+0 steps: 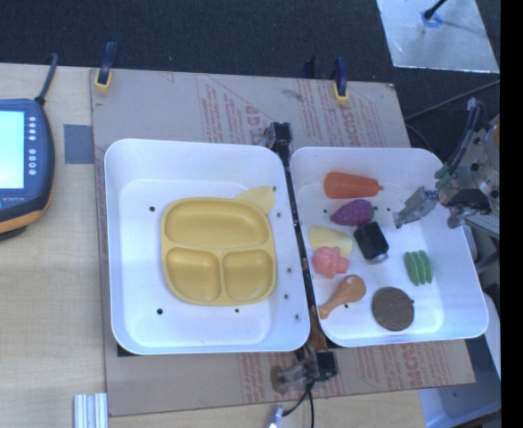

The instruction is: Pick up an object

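The right bin holds several toy foods: an orange carrot, purple grapes, a black cylinder, a yellow wedge, a pink piece, a tan drumstick, a brown round patty and a green pea pod. My gripper hangs over the bin's upper right part, right of the grapes and above the pea pod. It is open, with nothing between its fingers.
The left bin carries a yellow divided plate with a pale yellow piece at its upper right corner. A pendant with a screen lies on the bench at far left. Clamps hold the cardboard base.
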`<state>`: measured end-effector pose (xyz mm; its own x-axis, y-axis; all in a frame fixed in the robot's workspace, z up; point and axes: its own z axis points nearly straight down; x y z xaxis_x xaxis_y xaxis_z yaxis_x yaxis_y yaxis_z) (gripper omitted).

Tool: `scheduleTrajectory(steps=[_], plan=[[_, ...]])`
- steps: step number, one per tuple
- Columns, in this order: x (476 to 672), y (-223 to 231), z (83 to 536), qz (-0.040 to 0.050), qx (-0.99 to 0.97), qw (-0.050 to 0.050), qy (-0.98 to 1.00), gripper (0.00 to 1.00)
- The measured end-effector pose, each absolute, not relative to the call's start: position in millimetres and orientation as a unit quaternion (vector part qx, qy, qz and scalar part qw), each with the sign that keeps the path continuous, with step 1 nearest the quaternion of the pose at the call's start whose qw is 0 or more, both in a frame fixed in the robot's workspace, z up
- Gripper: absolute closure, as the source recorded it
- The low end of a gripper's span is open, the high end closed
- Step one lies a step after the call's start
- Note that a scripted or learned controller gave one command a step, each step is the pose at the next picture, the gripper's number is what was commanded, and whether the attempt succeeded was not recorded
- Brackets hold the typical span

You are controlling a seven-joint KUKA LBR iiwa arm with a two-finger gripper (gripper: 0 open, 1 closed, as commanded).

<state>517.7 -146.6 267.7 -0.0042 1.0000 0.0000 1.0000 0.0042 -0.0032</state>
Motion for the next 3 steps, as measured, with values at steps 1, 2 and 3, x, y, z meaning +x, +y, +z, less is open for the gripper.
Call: scheduleTrajectory(steps=[1, 2, 3], plan=[[576.2, -144, 179, 0.0021, -0.705, 0.002, -0.709, 0.0], [558.5, -138, 92, 0.0014, -0.705, 0.001, -0.709, 0.0], [612.8, -102, 92, 0.0014, -0.705, 0.001, -0.709, 0.0]])
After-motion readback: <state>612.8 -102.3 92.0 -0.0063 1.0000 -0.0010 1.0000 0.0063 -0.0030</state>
